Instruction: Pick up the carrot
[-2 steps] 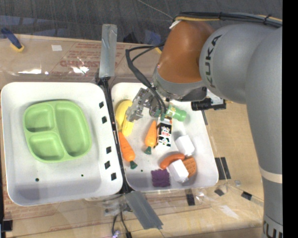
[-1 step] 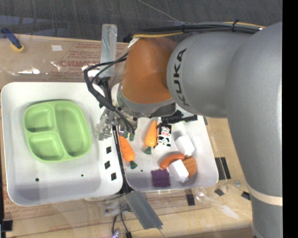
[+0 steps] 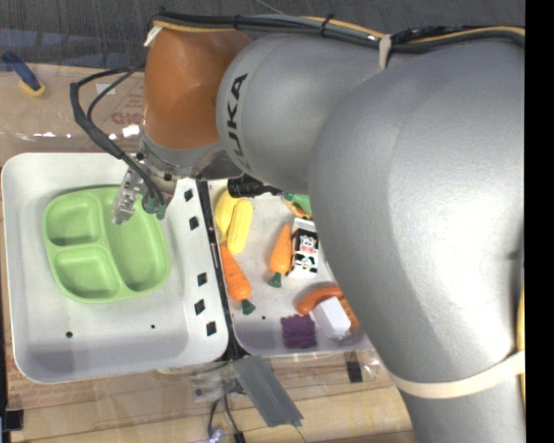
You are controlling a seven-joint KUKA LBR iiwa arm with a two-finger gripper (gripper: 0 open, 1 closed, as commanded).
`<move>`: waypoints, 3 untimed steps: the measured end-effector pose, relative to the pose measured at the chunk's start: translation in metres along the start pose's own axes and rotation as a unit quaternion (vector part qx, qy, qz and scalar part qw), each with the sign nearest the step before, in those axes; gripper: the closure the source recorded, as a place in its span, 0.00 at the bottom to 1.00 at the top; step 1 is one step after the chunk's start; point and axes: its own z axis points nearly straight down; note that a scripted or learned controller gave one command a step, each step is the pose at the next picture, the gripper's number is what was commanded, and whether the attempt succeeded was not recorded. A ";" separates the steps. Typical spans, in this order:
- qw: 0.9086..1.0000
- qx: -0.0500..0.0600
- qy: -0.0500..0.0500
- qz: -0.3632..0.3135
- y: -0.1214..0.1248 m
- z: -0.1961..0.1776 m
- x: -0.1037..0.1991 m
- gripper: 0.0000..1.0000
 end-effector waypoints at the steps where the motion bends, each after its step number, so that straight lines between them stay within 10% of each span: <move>1: 0.968 0.001 -0.001 -0.253 -0.039 0.006 -0.026 1.00; 2: 0.971 0.000 -0.001 -0.237 0.021 0.024 -0.032 1.00; 3: 0.983 0.000 -0.001 -0.183 0.069 -0.008 0.032 1.00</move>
